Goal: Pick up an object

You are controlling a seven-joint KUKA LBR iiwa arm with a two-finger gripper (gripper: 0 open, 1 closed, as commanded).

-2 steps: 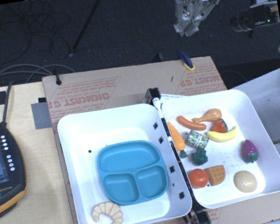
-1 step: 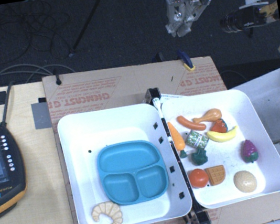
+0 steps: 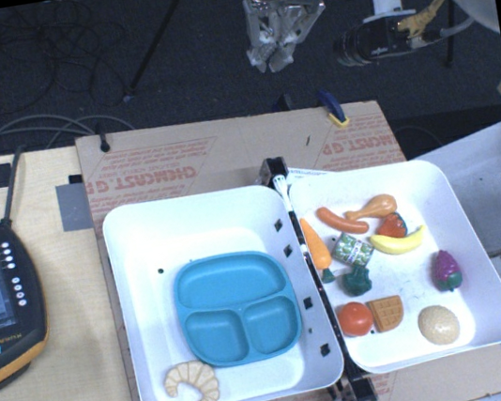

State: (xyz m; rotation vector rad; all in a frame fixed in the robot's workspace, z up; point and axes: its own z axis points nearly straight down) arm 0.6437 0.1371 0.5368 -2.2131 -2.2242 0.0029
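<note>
the gripper (image 3: 275, 48) hangs high above the bench behind both bins, well apart from every object; whether its fingers stand wide or narrow cannot be told. the right bin (image 3: 466, 206) holds toy food: a carrot (image 3: 315, 245), sausage (image 3: 340, 220), chicken drumstick (image 3: 375, 208), banana (image 3: 398, 240), small can (image 3: 351, 249), broccoli (image 3: 355, 279), tomato (image 3: 354, 318), waffle (image 3: 385, 312), egg (image 3: 438, 324) and eggplant (image 3: 445, 269). in the left bin (image 3: 143, 241), a blue divided plate (image 3: 237, 306) lies with a croissant (image 3: 193, 383) near its front corner.
</note>
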